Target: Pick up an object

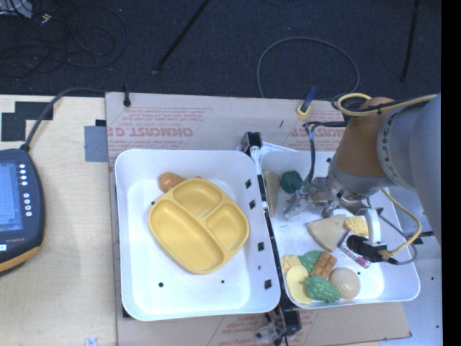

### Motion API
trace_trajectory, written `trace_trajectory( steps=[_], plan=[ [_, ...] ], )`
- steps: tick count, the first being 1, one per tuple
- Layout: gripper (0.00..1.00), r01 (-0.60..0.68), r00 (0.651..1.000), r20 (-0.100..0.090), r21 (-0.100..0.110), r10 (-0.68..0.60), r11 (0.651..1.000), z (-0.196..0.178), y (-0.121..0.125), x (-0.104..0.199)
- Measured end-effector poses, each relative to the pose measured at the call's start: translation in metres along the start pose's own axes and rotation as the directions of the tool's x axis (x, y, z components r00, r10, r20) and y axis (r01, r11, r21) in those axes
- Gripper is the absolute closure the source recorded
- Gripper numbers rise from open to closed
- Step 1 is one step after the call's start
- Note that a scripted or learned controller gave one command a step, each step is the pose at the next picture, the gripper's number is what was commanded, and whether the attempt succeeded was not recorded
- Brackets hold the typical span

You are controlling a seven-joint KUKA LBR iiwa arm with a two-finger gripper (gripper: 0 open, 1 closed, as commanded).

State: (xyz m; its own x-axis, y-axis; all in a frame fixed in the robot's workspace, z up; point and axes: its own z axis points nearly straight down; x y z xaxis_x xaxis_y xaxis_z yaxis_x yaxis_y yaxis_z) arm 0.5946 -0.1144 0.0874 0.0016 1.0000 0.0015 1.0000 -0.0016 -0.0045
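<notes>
- Camera view: I see the gripper [297, 202] low in the right bin [403, 288], fingers spread, nothing between them.
- Green piece [291, 182] sits just beside it; a closing finger may nudge it toward the wall.
- Wedge [328, 231] nearby could snag.

Bins [137, 193]: we see white;
Divided plate [198, 224]: yellow;
Arm [403, 146]: we note grey, orange band;
Small toy [291, 181]: dark green

Left of the fingers [294, 206], the yellow divided plate [198, 224] hides most of an orange object [170, 180], too covered to identify.
</notes>
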Motion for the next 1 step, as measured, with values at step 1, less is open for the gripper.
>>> trace_trajectory(
  steps=[1],
  plan=[
    [0.0, 0.005, 1.0, 0.008, 0.016, -0.005, 1.0, 0.0002, 0.0466, 0.0144]
  ],
)
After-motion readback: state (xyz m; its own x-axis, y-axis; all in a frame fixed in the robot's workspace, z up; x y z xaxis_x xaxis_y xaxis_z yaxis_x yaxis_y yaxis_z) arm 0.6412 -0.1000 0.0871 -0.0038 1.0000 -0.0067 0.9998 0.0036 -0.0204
